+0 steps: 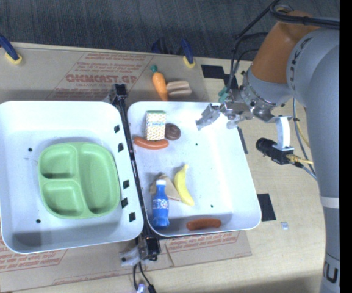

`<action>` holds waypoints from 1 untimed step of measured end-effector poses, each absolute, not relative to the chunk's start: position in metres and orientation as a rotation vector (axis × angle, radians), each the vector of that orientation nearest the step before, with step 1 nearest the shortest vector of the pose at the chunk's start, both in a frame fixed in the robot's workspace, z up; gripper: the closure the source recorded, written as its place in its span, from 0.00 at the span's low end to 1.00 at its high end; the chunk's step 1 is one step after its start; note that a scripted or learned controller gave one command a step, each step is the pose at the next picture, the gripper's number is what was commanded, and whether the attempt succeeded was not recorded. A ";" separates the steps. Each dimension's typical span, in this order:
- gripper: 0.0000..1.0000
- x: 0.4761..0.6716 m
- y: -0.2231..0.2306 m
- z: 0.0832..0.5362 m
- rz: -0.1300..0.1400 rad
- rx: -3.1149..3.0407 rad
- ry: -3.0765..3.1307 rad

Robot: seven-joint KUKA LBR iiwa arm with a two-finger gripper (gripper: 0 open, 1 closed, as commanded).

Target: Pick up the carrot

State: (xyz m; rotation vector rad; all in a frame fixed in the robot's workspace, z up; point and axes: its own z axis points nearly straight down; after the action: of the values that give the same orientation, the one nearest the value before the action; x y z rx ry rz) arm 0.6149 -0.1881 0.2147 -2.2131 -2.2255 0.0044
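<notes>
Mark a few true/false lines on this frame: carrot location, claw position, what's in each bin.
1. The carrot lies inside the right bin. False: it lies on the bench behind the bins, beside a hot dog bun.
2. The green divided plate sits in the left bin. True.
3. The claw holds the carrot. False: it is above the right bin's far right corner, apart from the carrot.
4. A banana and a blue bottle lie in the right bin. True.
5. The small box stands in the left bin. False: it is in the right bin, near a sausage.
</notes>
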 end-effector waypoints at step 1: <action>0.00 0.594 -0.160 0.091 0.004 -2.383 -2.040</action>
State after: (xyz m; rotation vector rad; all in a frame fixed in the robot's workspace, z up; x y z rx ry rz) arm 0.5942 -0.1597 0.0911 -2.3832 -2.0398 0.0042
